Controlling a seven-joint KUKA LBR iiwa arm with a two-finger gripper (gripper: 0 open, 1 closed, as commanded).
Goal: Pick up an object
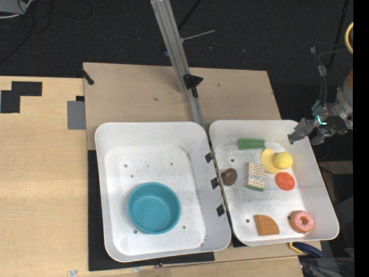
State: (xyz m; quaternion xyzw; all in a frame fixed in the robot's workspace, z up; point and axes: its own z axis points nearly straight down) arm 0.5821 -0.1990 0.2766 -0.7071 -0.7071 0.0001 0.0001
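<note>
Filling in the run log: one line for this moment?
gripper: over right bin's far-right rim, holding nothing | yellow object: nearest | blue bowl: left bin

You have two white bins on the bench: a left bin (109,149) and a right bin (323,201).

Count for the left bin: one item, a teal bowl (153,207).

Count for the right bin: seven items. You will find one green block (251,144), one yellow piece (276,160) whose exact form cannot be made out, one red round object (285,181), one patterned block (256,176), one small brown round object (229,176), one orange-brown wedge (266,225) and one pink ring doughnut (301,221).

Total across both bins: eight loose items, with no kind appearing twice.

One metal rail (176,51) stands behind the bins.
</note>
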